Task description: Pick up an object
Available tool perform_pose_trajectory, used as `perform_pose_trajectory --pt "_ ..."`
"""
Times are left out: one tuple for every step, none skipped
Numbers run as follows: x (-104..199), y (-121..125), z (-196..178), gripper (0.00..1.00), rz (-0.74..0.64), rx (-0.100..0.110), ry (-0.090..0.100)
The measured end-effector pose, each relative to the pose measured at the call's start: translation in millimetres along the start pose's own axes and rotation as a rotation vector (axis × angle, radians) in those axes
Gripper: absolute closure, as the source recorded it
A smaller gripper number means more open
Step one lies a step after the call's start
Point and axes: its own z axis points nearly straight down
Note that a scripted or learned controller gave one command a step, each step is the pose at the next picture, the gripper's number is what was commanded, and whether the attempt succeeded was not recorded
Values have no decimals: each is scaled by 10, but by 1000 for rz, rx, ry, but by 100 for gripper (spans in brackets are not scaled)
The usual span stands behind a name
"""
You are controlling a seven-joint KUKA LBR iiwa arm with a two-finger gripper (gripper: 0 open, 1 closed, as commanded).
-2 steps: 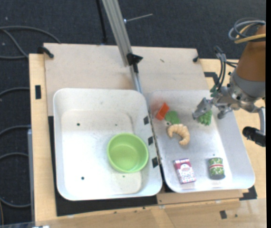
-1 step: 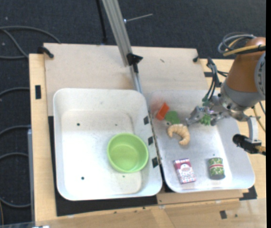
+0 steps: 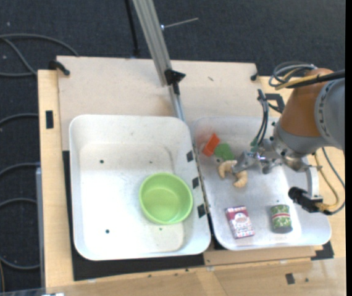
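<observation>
Gripper point(image 3: 245, 163) low in the right bin point(image 3: 312, 236), tip just beside a tan curved piece point(image 3: 233, 172); whether it is released or clenched, cannot tell. Orange block point(image 3: 211, 144) and small green piece point(image 3: 224, 151) crowd close at 10 o'clock of it. Risk: a nudge scatters this cluster, or a grab takes two at once. The bin's left wall is near. Open floor lies toward 5 o'clock, before the red box point(image 3: 240, 222) and green can point(image 3: 280, 218). Left bin point(image 3: 102, 134) holds a green bowl point(image 3: 165, 198).

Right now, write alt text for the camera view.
The grey arm's claw hangs low in the right bin, beside a tan curved piece, with orange and green items, a red box and a green can nearby. The left bin holds a green bowl.
</observation>
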Motion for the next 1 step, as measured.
perform_pose_trajectory --pt "-6 10 -112 100 5 -5 1"
